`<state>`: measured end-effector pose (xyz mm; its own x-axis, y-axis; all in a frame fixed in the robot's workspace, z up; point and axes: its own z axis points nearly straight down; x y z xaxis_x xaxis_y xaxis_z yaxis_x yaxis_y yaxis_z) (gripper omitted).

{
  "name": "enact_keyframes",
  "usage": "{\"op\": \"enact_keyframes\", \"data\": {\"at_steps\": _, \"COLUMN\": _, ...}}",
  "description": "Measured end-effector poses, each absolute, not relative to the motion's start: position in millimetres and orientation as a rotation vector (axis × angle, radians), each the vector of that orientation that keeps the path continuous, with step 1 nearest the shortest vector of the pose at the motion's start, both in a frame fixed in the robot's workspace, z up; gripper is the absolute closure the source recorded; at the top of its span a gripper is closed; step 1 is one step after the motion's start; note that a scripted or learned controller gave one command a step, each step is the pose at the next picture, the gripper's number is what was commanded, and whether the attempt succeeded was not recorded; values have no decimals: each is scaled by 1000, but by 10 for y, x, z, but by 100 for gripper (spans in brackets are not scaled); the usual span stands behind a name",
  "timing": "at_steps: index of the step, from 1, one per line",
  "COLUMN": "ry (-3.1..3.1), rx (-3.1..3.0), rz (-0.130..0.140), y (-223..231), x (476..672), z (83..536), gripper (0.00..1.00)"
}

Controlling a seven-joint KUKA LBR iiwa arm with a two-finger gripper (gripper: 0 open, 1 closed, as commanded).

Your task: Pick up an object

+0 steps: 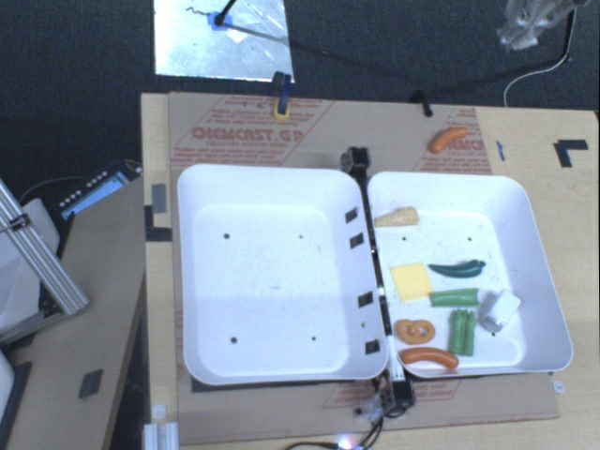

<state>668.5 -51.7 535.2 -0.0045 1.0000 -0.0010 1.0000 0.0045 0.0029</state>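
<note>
Starting at the left, a metal rail (37, 261) lies at a slant beside the bench (122, 279), with a small dark device (94, 187) showing blue lights just above it. Farther up, a shiny metal sheet (222, 26) lies on the dark floor, and a yellow and blue clamp (281, 97) sits at the top edge of the brown cardboard (244, 129) under the bins.

The left bin (272, 270) comes next, its white floor showing only a few small dark dots. A row of black clips (361, 270) joins it to the right bin (534, 251).

All the small things in the bins lie in the right bin. A tan wedge (397, 217) rests near its upper left corner. Below it lies a yellow square (411, 281), then a brown pretzel (414, 330), and an orange sausage (429, 358) against the near wall. To their right sit a dark green pepper (457, 269), a green bean (454, 298), two green stalks (461, 333) side by side, and a white block (499, 308) just beside them.

Another orange sausage (448, 140) lies on the cardboard beyond the right bin.

At the top right, the gripper (530, 17) hangs over the dark floor, well apart from both bins. It is blurred, so I cannot tell how it is set, and nothing can be seen in its grasp.
</note>
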Motion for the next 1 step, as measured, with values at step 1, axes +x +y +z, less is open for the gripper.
{"op": "enact_keyframes", "data": {"at_steps": 1, "ry": 2225, "rx": 2215, "rz": 2, "y": -446, "x": 6684, "z": 5353, "gripper": 100}}
